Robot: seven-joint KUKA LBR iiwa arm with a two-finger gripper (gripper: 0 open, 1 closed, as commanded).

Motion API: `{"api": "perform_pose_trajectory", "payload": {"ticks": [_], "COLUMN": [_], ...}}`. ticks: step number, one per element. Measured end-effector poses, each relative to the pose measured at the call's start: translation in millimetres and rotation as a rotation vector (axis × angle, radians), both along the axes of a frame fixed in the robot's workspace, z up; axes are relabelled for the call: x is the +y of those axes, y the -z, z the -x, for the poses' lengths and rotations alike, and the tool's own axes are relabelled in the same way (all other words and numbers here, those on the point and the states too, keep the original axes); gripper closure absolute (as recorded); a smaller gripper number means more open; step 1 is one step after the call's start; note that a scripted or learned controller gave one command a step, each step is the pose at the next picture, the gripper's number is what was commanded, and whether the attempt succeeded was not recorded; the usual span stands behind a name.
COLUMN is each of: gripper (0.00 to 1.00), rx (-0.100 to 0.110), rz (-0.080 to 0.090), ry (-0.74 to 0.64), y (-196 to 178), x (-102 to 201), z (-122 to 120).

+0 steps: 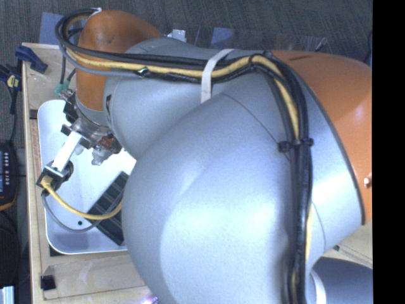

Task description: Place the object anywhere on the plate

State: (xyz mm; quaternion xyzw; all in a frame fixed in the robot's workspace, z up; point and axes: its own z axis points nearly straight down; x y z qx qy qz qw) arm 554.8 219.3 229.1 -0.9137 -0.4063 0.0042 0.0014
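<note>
Arm (240, 189) closest to the lens, its grey shell blocking most of my feed. Cable bundle (190, 68) ran across the top of it, tied with a white strap.

Worktop (88, 274) showed as a pale wood strip on the near side of the gripper. White bin (76, 246) sat on it, near wall in shadow.

Black ribbed object (109, 198) lay flat in that bin, just on the near side of the gripper and apart from it. Its near end ran under the arm's shell. It was not held.

A white surface with a curved near edge lay under the gripper, which I took for the plate (85, 182). I could not tell whether the object rested on it or beside it.

Gripper (96, 151) hung low over the bin. I could not tell whether it was spread or pressed together.

Orange band (104, 33) stood above and beyond the gripper. A blue clamp (28, 56) sat on the worktop's far left corner, with dark floor (190, 5) beyond.
</note>
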Motion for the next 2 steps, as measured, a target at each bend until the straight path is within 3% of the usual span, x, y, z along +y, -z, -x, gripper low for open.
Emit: {"api": "perform_pose_trajectory", "payload": {"ticks": [1, 2], "gripper": [1.0, 1.0], "rx": [0.003, -0.002], "rz": [0.0, -0.001], "ry": [0.198, 0.174], "y": [29.8, 8.5], "x": [-73.6, -83.5], "z": [-29.5, -73.6]}}
